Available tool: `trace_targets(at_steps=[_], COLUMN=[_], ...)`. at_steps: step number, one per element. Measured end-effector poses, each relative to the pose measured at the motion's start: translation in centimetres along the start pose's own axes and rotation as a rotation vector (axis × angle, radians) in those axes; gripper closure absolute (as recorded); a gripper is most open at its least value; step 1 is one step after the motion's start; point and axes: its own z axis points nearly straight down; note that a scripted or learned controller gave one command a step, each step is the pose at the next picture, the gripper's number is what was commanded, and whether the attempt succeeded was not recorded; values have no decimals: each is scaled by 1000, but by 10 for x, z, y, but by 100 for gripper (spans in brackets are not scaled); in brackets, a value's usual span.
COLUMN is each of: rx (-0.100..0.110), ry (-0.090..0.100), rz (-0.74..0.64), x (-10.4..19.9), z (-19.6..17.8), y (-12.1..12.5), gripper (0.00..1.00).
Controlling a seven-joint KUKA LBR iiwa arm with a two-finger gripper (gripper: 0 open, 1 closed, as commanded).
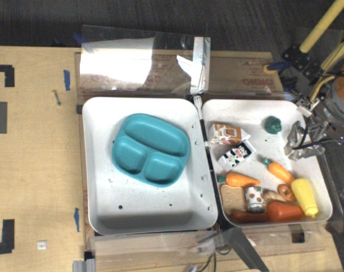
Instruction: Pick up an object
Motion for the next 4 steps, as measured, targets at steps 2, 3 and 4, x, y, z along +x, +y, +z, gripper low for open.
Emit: trace_targets(at_steps=[2, 3, 4], rx=[-14, 2, 8], ry=[9, 0, -3], rz=[-303, -241, -239], x=[5, 15, 13], z=[111, 136, 124], y=[-2, 10, 8], gripper=[0, 0, 100])
